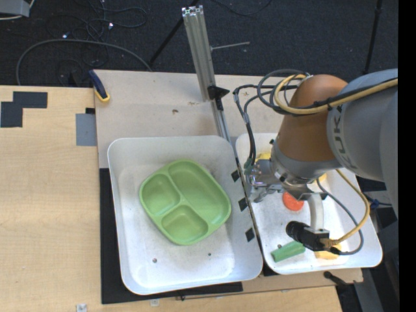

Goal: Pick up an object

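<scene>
My gripper (259,186) hangs low over the left side of the right bin (364,255), close to the wall between the two bins. The arm's orange band and grey wrist hide most of it. Just right of the gripper, a small orange-red object (294,202) lies on the bin floor, partly hidden by the wrist. A green block (288,251) lies near the bin's front edge. At the gripper's far side a small yellow piece (263,156) peeks out. I see nothing held in the gripper.
The left bin (130,252) holds a green divided plate (185,201) near its middle. An aluminium post (203,54) rises behind the bins. Bare wooden bench top (45,200) lies to the left.
</scene>
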`<state>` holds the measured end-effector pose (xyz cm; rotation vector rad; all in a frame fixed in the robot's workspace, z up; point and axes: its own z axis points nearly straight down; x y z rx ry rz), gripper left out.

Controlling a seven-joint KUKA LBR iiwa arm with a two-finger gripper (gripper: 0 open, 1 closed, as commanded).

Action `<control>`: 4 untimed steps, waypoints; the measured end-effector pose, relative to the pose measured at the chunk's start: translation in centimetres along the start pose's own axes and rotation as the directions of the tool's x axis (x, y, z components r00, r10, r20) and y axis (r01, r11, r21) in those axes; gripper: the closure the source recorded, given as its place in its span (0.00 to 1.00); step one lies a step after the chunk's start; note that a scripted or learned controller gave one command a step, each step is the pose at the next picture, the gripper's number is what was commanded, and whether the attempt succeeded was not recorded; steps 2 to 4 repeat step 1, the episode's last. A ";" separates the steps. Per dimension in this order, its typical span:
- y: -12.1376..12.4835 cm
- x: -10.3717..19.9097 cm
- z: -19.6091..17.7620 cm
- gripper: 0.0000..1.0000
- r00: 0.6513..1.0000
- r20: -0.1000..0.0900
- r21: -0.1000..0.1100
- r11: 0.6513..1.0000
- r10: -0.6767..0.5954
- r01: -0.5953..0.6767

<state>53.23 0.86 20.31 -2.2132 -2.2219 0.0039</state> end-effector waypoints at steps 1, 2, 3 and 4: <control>-0.8 5.9 -1.4 1.00 1.000 0.000 -0.003 1.000 -0.002 0.002; -0.8 5.9 -1.4 1.00 1.000 0.000 -0.003 1.000 -0.002 0.002; -0.8 5.9 -1.4 1.00 1.000 0.000 -0.003 1.000 -0.002 0.002; -0.8 5.9 -1.4 1.00 1.000 0.000 -0.003 1.000 -0.002 0.002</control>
